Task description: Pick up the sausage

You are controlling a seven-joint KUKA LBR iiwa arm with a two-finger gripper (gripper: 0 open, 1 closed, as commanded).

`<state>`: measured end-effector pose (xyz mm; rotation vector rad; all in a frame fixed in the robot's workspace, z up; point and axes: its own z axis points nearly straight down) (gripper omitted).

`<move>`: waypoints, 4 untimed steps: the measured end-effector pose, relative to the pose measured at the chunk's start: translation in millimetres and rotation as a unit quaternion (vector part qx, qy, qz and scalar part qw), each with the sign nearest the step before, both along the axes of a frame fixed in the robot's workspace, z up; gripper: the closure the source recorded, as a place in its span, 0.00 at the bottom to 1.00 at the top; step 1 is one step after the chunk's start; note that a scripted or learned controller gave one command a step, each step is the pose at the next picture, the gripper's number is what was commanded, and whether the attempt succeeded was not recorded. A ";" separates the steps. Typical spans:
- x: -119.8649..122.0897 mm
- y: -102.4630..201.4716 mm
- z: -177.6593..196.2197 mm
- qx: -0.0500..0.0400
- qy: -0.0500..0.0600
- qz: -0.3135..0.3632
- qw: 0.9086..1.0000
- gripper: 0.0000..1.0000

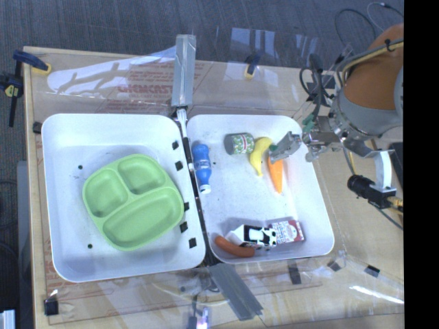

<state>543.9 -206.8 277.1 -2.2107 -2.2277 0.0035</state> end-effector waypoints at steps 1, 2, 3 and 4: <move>18.9 77.0 -109.1 0.000 0.001 0.006 1.000 0.00; -68.3 70.4 -177.5 0.001 0.000 0.124 0.992 0.00; -67.2 26.5 -147.9 0.000 -0.001 0.117 0.993 0.00; -66.4 26.1 -138.2 0.000 -0.002 0.120 0.993 1.00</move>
